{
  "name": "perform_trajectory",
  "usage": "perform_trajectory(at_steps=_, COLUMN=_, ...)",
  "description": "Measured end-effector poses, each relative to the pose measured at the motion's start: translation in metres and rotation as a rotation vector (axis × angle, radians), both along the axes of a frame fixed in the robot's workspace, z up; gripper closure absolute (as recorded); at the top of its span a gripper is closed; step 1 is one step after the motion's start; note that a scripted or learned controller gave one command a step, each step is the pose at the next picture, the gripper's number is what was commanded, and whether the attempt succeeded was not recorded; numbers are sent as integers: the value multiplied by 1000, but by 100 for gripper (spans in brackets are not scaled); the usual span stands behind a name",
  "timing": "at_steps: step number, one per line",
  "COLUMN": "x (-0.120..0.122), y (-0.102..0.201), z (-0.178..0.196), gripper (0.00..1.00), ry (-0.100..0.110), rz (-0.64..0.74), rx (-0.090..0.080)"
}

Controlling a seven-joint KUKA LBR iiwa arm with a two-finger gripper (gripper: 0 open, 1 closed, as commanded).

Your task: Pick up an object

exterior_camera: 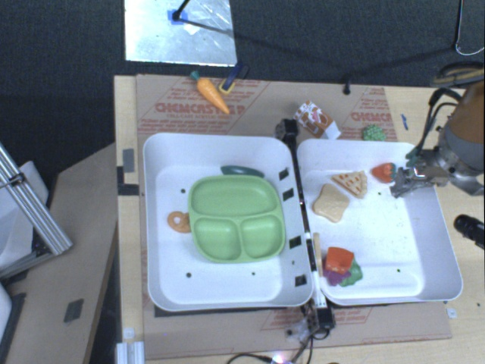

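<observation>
2 white bins (pixel 163 279), 1 green tray (pixel 235 220), 1 carrot (pixel 212 95), 1 pretzel (pixel 179 221).

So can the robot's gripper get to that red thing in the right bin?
Probably yes. The gripper hangs just beside the red thing in the right bin, and nothing lies between them.

Both white bins (pixel 424 279) look like smooth plastic, slight sheen. Green divided tray (pixel 235 220), centre-left of frame: matt plastic. Bench top (pixel 91 203) is pale matt wood or laminate. Foil-like sheet (pixel 180 21), upper left, is shiny and crinkled. Floor: dark, rough, carpet-like.
</observation>
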State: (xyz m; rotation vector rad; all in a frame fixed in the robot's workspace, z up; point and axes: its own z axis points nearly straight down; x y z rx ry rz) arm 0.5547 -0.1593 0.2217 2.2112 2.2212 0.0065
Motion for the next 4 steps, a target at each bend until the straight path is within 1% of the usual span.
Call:
perform_trajectory(at_steps=1, x=1, y=0, z=3, gripper=100, ry=5, rz=0, rx=1)
perform_trajectory(at_steps=2, x=1, y=48, z=12, gripper=100, ry=6, rz=5, rx=4)
perform_trajectory(at_steps=3, x=8, y=102, z=5, gripper=100, ry=7, rz=6, rx=4)
perform_trajectory(at_steps=4, x=9, y=161, z=1, gripper=100, ry=7, rz=6, rx=5)
